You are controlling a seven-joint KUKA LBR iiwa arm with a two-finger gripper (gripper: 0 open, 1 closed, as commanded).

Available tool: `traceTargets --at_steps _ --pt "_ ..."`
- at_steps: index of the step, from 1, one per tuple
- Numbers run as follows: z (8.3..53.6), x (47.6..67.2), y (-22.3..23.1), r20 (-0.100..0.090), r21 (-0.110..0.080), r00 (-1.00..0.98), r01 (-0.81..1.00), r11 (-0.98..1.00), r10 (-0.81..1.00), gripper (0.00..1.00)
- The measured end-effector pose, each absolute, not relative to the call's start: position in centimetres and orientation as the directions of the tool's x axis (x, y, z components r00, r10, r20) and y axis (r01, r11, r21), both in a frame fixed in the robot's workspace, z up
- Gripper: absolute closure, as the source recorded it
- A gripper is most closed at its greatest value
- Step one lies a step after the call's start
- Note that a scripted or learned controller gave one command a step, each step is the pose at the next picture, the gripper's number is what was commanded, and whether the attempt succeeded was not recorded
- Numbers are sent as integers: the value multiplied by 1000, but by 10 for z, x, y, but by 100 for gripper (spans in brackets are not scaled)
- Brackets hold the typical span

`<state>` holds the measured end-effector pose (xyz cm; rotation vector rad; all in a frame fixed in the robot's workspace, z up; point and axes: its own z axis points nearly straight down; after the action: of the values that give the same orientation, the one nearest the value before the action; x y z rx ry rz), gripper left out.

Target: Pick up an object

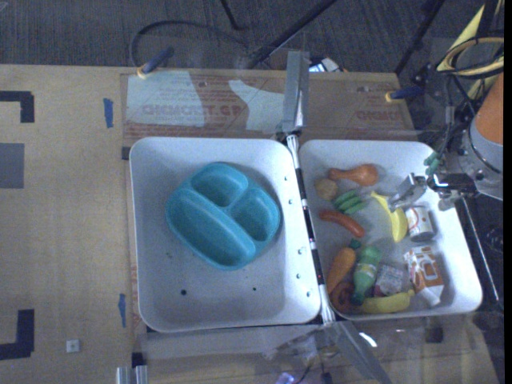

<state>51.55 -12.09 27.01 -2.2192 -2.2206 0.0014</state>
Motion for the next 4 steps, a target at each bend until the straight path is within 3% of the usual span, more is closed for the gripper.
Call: traceTargets --at_steps 1,2,3,4 --pt "132 502 -119 1 -3 -15 1000 15 1000 0" --pt "192 536 -146 -1 2 90 996 -90 996 0" --pt "177 520 -193 0 -2 56 998 -56 998 0" --pt "103 539 -176 -1 2 -20 1000 20 1000 0"
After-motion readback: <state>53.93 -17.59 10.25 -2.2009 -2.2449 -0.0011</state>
